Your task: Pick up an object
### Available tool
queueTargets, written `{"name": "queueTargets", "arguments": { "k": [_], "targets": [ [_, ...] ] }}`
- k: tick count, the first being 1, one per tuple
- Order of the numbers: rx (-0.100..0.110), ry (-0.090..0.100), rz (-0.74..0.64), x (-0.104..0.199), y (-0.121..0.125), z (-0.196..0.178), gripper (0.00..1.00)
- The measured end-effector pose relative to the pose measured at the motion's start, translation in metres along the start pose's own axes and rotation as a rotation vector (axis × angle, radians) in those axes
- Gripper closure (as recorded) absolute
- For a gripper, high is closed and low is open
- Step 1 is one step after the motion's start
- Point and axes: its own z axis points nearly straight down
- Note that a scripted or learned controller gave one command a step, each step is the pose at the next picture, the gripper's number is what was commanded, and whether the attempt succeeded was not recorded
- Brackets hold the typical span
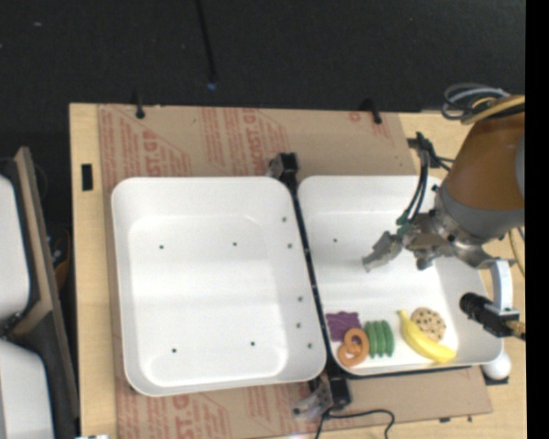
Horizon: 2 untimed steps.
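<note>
Your pickable things sit in a row along the lower edge of the right bin, at the lower right of the frame. From left to right you see a purple piece, an orange ring just below it, a green ridged piece, a banana lying at a slant, and a cookie touching the banana's upper side. The ring and the green piece lie just beside each other.

Above that row, near the middle of the right bin, you find the claw. It hangs over bare white bin floor, well apart from the row of things. Its grey tip points toward the left of the frame; you cannot tell from here how far open it is, and nothing shows in its grip. The arm enters from the right edge.

The left bin fills the centre of the frame, and both bins rest on the table.
</note>
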Motion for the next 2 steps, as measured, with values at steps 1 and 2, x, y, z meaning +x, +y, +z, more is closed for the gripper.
{"name": "queueTargets", "arguments": {
  "k": [1, 2],
  "targets": [
    [0.001, 0.002, -0.01, 0.11, 0.017, 0.005, 0.0],
    [-0.002, 0.003, -0.007, 0.19, -0.013, -0.033, 0.0]
  ]
}}
